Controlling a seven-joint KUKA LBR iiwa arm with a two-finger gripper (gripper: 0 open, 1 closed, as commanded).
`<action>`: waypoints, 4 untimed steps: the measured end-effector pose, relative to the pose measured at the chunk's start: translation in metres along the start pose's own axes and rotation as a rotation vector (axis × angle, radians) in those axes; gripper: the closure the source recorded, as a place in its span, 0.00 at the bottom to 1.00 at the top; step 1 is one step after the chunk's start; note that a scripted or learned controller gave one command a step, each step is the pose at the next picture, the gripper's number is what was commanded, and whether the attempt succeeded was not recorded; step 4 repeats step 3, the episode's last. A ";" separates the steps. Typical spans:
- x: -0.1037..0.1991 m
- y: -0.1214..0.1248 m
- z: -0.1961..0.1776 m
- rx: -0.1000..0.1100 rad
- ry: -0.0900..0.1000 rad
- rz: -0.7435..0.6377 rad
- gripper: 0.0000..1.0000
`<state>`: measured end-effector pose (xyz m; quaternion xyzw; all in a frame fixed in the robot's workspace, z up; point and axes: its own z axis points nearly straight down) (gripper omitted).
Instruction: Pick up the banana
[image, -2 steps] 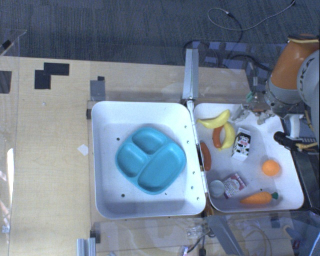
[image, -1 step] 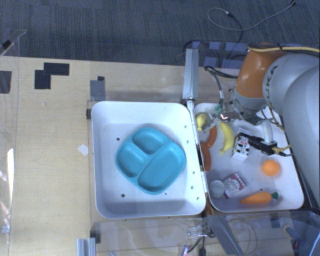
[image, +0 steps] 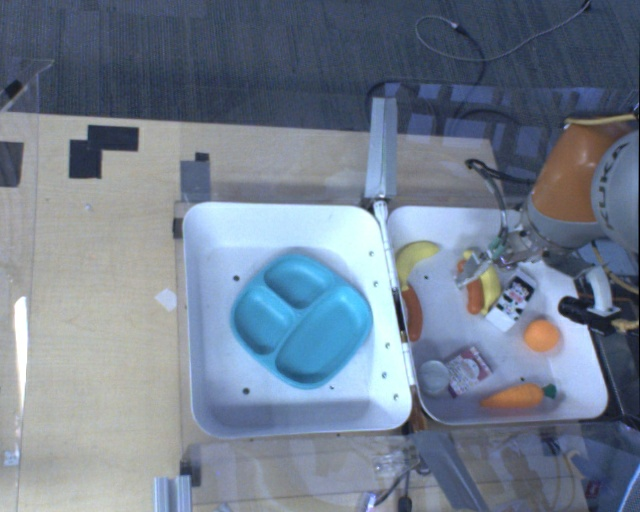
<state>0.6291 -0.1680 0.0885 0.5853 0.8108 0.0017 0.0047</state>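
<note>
The big grey arm with the orange band (image: 585, 180) is cut off by the right edge. The silver gripper (image: 503, 252) covers part of the yellow banana (image: 489, 290). Its tips are too small to make out.

White bins: 2, left bin (image: 200, 330) and right bin (image: 590, 400)
Blue divided plate (image: 302, 318): 1
Banana (image: 488, 290): 1
Lemon (image: 417, 255): 1
Orange (image: 541, 336): 1
Carrot (image: 515, 397): 1
Small packet (image: 466, 369): 1
White card with dark print (image: 512, 299): 1
Grey round piece (image: 434, 376): 1
</note>
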 end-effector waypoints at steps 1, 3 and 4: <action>0.002 0.040 0.000 -0.001 0.001 0.080 0.00; 0.043 0.054 -0.122 0.000 0.001 0.287 1.00; 0.043 0.054 -0.122 0.000 0.001 0.287 1.00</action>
